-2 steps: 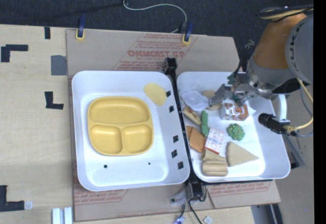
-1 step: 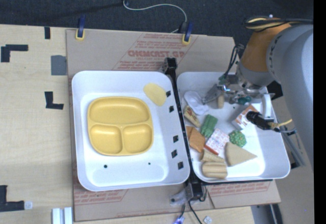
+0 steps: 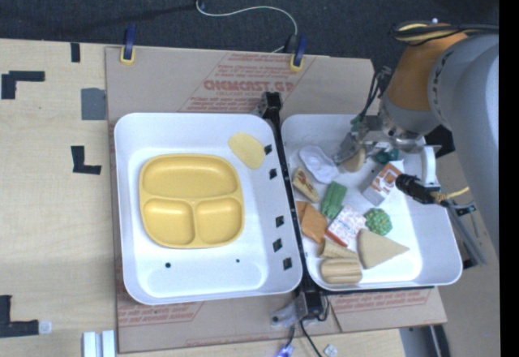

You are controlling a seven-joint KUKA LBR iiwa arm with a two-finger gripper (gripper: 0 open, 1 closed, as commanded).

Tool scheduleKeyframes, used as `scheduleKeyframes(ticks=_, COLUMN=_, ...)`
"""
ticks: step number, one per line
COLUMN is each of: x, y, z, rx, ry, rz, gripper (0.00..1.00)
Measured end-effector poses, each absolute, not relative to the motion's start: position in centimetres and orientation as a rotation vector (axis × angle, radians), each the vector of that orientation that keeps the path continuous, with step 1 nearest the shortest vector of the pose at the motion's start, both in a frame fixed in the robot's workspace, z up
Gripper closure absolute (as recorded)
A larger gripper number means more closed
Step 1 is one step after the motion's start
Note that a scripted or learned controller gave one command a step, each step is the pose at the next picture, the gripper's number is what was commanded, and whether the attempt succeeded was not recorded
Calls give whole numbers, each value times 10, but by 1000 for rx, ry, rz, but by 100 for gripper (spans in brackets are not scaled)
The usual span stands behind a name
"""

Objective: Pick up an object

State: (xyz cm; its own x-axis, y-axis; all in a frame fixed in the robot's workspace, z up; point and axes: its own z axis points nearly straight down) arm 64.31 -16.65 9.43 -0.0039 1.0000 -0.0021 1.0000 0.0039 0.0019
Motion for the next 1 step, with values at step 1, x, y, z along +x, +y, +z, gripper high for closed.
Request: scheduleKeyframes(ticks=1, x=628, y=-103, z=159, rx=2217, ry=2228, rz=1, gripper=100)
